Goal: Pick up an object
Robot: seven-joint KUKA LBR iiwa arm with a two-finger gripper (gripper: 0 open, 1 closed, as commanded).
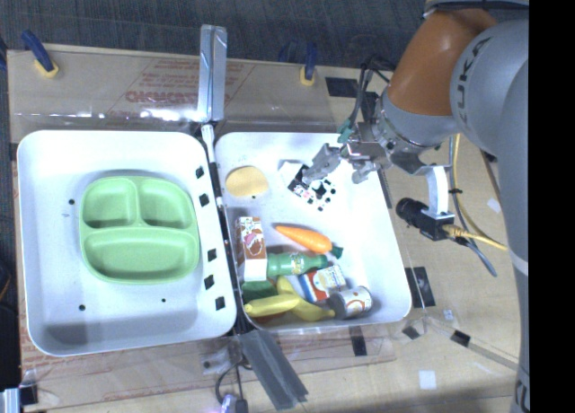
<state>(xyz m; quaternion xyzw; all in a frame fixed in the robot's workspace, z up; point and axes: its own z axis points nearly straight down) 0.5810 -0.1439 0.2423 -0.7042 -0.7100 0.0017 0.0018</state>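
My gripper (pixel 312 190) hangs over the upper middle of the right bin (pixel 382 223), its fingers slightly apart and open, with bare white floor showing between them. A round yellow object (pixel 246 180) lies just to its left. An orange carrot (pixel 303 237) lies below it, clear of the fingers. Further toward the front are a small red and white carton (pixel 252 239), a green bottle (pixel 292 265), a yellow banana (pixel 283 306) and a silver can (pixel 355 301), packed close together.
The left bin (pixel 45 312) holds a green divided plate (pixel 139 227). A metal divider (pixel 213 61) stands at the back between the two bins. The arm's orange band (pixel 440 52) and cables (pixel 467 223) sit over the right bin's right rim.
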